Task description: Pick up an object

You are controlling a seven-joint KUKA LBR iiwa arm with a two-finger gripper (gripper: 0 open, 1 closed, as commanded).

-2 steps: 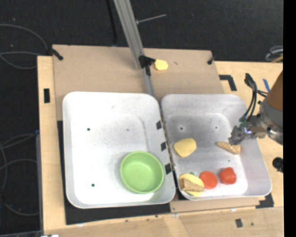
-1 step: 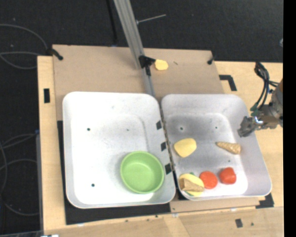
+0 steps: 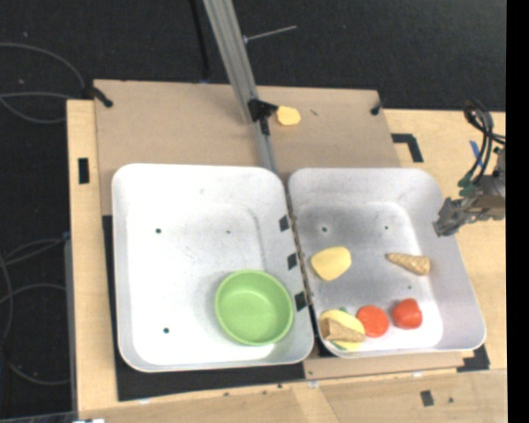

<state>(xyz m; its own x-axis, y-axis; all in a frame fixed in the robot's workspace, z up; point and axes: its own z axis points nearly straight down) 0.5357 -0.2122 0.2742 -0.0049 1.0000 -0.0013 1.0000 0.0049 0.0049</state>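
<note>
The right bin (image 3: 370, 192) holds a yellow lemon-like piece (image 3: 331, 263) near its middle, a tan cone-shaped piece (image 3: 409, 263) to the right of it, and two red items (image 3: 372, 321) (image 3: 407, 314) near the front. A yellow-and-tan piece (image 3: 342, 330) lies in the front left corner of that bin. My gripper (image 3: 450, 218) hangs at the right bin's right rim, apart from all these pieces, with the arm entering from the right edge. Nothing shows between its fingers.
A green bowl (image 3: 254, 307) sits in the front right part of the left bin (image 3: 176, 210). A small yellow object (image 3: 288, 115) lies on the board behind the bins, beside a slanted metal post (image 3: 234, 51). Cables lie on the dark floor at left.
</note>
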